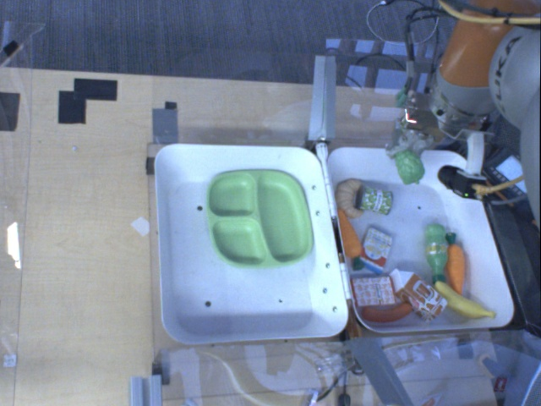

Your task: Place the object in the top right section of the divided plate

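- The divided plate [258, 216] sits in the left bin [182, 311] with all three wells bare. Its top right section, at about one o'clock from the plate's middle, looks like one long well, so a drop released short could land in a left-hand well instead.
- Between the bins runs a raised rim [331, 227] (a low carry could clip it and knock the object loose).
- In the right bin [499, 311] lie a small can [374, 200], cartons, a carrot [456, 266] and a banana [463, 301], well clear of the lift.
- At twelve o'clock of that bin the gripper [409, 146] pinches a green leafy object [410, 167], which hangs mostly below the fingertips; so shallow a hold may slip in transit.
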`<state>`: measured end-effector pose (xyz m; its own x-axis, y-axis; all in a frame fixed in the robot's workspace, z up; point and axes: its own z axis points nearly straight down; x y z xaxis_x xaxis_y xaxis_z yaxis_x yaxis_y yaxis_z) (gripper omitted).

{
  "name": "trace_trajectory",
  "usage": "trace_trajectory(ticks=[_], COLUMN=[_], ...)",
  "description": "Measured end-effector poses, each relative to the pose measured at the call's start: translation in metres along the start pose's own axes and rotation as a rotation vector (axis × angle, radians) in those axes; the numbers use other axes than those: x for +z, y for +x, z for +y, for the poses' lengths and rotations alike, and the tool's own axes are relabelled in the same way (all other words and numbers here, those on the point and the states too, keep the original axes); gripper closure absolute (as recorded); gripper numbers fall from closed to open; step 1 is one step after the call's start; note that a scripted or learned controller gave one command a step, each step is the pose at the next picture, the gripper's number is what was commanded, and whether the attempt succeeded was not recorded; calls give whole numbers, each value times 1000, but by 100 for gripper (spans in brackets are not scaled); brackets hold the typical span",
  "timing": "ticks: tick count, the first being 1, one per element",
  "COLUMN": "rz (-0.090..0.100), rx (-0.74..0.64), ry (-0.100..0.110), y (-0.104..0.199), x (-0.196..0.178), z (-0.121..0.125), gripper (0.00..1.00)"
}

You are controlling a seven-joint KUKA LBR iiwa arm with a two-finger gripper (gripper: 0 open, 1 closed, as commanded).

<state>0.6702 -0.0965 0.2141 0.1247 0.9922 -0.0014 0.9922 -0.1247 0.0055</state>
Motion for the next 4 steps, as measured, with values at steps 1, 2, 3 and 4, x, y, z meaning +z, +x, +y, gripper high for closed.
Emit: trace_trajectory(ticks=[1, 2, 3, 4], rz=[0, -1, -1, -1], rx=[0, -6, -6, -12], ry=[0, -6, -6, -12], y=[0, 1, 1, 2], x=[0, -13, -13, -25], z=[0, 2, 2, 3], gripper=[0, 100, 0, 100])
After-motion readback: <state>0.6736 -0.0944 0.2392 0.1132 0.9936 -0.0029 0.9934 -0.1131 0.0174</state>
